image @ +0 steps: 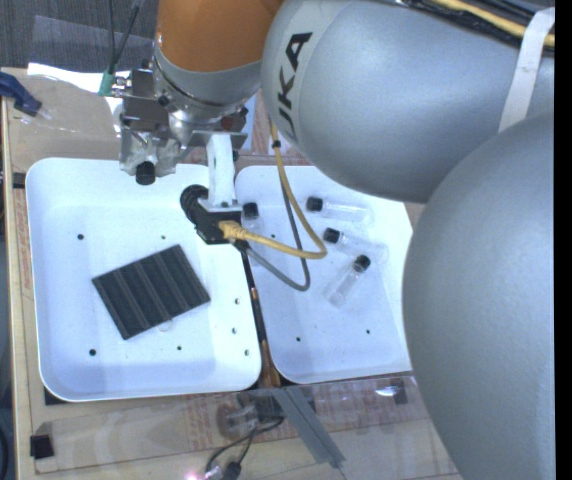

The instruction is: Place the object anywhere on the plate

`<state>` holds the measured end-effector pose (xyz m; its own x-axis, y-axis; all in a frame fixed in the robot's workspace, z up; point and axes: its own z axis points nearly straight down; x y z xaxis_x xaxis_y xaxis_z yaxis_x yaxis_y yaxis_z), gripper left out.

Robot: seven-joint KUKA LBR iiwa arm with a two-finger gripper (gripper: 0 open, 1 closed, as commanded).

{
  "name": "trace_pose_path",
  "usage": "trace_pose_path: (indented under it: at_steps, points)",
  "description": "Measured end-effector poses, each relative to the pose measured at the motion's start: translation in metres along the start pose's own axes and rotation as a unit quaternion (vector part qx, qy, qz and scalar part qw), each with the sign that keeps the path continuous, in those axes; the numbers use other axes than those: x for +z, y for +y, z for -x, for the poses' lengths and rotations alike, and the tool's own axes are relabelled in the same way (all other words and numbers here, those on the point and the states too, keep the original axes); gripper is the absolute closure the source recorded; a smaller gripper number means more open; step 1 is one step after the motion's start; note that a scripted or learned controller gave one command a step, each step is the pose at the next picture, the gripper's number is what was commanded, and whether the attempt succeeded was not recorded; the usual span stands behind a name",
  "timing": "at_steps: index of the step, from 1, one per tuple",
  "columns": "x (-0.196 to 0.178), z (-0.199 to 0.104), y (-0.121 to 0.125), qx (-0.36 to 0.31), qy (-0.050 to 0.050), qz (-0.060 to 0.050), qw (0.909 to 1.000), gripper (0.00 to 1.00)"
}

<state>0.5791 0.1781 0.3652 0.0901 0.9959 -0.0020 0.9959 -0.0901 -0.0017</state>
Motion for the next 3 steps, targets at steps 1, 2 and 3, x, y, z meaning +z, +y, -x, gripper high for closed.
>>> trace_pose_path:
  at_steps: [1,2,3]
  points:
    - [-0.044,-0.048,0.068,-0.202,0.001,0.001,0.9794,1.0]
    - [0.055,0.007,-0.003,-0.191,-0.001,-0.002,0.9816,1.0]
    - [0.103,-0.018,-0.068,-0.028,-0.001,-0.002,0.9996,1.0]
